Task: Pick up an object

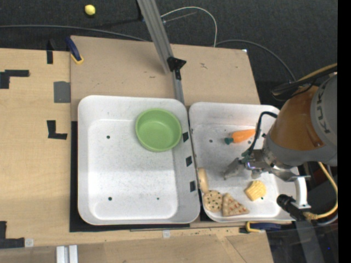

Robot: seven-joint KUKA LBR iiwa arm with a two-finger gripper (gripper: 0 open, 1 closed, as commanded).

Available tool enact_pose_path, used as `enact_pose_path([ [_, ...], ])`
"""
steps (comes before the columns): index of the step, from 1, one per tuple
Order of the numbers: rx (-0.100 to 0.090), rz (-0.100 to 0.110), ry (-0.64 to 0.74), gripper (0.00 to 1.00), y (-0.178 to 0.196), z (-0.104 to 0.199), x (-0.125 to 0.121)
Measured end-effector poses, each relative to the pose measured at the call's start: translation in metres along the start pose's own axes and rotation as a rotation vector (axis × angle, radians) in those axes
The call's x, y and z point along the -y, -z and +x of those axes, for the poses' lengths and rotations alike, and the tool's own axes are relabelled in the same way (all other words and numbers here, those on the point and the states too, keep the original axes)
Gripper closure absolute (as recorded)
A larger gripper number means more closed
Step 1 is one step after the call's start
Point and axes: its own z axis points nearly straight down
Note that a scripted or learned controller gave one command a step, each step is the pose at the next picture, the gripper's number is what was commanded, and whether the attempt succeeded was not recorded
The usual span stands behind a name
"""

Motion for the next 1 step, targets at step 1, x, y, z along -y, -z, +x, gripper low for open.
enact_pose_path([
  [1, 0.002, -0.007, 0.001, 0.00, -0.0407, 0.0002, -0.0004],
])
